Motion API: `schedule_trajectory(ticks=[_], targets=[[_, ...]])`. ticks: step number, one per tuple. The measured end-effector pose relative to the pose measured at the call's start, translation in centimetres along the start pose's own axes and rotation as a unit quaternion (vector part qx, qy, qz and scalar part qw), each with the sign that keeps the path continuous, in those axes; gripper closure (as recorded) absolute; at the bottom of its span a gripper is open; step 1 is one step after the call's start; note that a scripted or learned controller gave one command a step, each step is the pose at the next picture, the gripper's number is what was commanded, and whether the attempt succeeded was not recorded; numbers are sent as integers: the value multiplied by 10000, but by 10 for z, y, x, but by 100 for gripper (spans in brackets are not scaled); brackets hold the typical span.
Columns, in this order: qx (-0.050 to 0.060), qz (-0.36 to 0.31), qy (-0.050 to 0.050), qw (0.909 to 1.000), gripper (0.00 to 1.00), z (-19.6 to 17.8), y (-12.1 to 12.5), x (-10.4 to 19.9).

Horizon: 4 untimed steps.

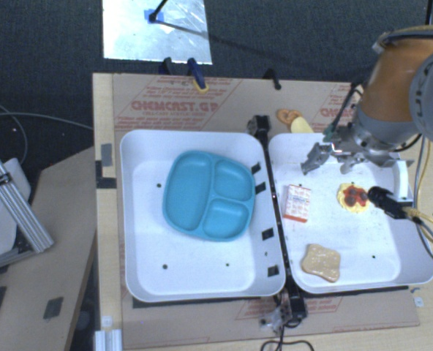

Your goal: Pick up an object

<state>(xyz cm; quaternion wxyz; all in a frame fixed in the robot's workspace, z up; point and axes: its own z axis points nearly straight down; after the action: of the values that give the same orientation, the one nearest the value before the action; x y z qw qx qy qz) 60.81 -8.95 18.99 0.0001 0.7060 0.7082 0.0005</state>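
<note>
The gripper [328,158] hangs over the right bin's [414,269] upper edge, at about twelve o'clock from the bin's middle, with its two fingers spread wide and nothing between them.

Of the things to pick, the packet [298,202] lies nearest, at about seven o'clock from the gripper. The pizza [353,197] lies at four o'clock from it, and the toast [322,262] sits well apart near the bin's lower edge.

To do the step well, I judge the arm should settle on one target, centre the fingers over it and come straight down. The packet looks flat, so the fingers would need to reach the bin floor and close across its narrow side. The toast looks thicker and may grip more easily.

A black part [383,199] on the arm touches or overlaps the pizza's right edge; which, I cannot tell. The arm [403,79] is cut off at the frame's right. Two small things [295,121] behind the bin's upper rim are half hidden, possibly toy food.

In the left bin [140,269] lies a blue tray [208,194].
</note>
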Motion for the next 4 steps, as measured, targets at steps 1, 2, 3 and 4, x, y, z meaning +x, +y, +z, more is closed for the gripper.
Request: schedule_trajectory(ticks=[1, 2, 3, 4], targets=[[8, 25, -4, 10000, 0, 89, 4, -41], [-17, -27, 5, 10000, 0, 2, -7, 82], [-15, 13, -2, 10000, 0, 3, 11, 59], [-21, -13, 2, 10000, 0, 4, 56, 98]])
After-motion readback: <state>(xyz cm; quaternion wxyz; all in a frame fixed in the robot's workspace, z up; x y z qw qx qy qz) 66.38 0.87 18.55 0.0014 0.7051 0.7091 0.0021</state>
